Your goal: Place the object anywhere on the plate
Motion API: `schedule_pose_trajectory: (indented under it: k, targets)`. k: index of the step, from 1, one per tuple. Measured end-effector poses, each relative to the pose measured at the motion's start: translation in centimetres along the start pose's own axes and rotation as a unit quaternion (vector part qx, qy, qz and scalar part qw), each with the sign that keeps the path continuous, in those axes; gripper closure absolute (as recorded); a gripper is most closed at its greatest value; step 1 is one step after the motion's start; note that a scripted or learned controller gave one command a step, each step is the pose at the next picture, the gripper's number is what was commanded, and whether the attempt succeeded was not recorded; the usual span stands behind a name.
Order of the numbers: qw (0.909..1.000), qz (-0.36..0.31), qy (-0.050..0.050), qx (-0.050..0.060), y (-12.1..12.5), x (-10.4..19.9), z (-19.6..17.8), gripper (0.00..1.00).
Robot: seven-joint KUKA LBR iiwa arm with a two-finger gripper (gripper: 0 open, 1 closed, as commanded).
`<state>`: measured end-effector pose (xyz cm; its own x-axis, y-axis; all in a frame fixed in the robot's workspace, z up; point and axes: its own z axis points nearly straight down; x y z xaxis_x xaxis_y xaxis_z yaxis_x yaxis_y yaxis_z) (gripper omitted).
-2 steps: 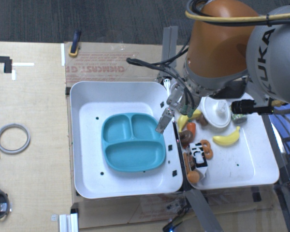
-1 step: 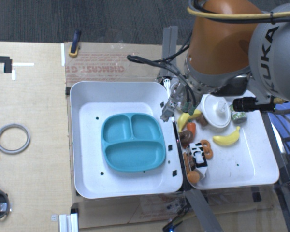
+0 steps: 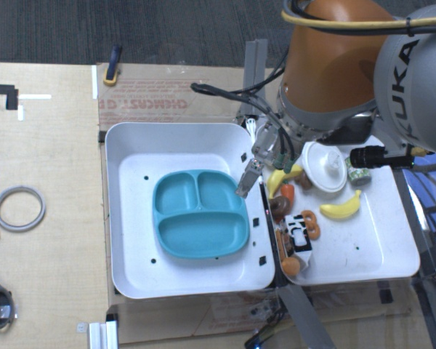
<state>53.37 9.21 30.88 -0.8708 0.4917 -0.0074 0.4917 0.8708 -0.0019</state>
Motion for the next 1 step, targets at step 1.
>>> schedule_pose_trajectory:
  k: [1]
  targets:
    - [1.0000,-0.001,-0.001,0.000,0.06,-0.10,-0.88,1.00]
